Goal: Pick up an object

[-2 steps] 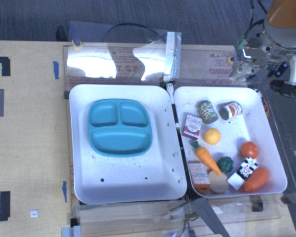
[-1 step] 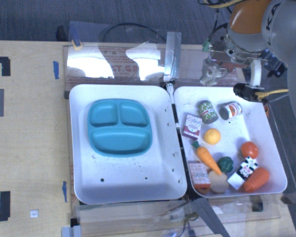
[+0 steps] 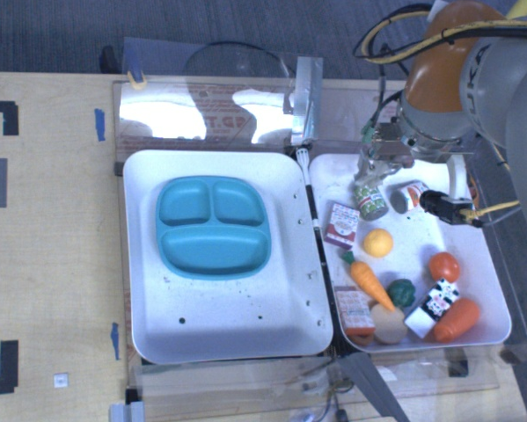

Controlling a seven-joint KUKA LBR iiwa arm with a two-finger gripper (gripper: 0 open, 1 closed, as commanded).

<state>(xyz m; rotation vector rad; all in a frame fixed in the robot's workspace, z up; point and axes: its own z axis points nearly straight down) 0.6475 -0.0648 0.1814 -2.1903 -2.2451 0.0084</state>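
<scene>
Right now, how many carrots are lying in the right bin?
2. One carrot lies near the middle of the right bin; a second carrot lies by its near right corner. Others may be hidden.

No text, brand, number or sign is showing clearly enough to be read. The small red carton (image 3: 341, 225) in the right bin (image 3: 496, 299) is carrying a printed label, and the little jar (image 3: 369, 199) beside it is wearing a printed wrap, but the lettering on both is appearing only as blurred marks.
</scene>
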